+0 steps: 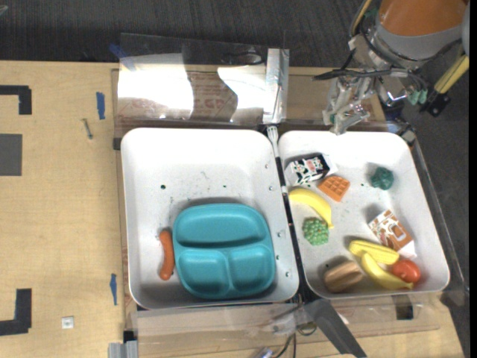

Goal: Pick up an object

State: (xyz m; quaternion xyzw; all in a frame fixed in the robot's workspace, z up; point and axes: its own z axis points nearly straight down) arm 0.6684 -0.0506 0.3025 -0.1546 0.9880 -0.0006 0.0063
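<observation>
Partly blurred gripper (349, 115), arm (417, 13) cropped.

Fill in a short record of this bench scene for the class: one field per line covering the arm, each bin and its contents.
arm: grey with orange band, at the view's top right
tool: above the far edge of the right bin, nothing seen between its fingers
left bin: holds a teal divided tray and an orange sausage beside the tray's left side
right bin: holds a black-and-white carton, orange waffle, dark green lump, two bananas, green berry, bread roll, tomato, printed packet
</observation>
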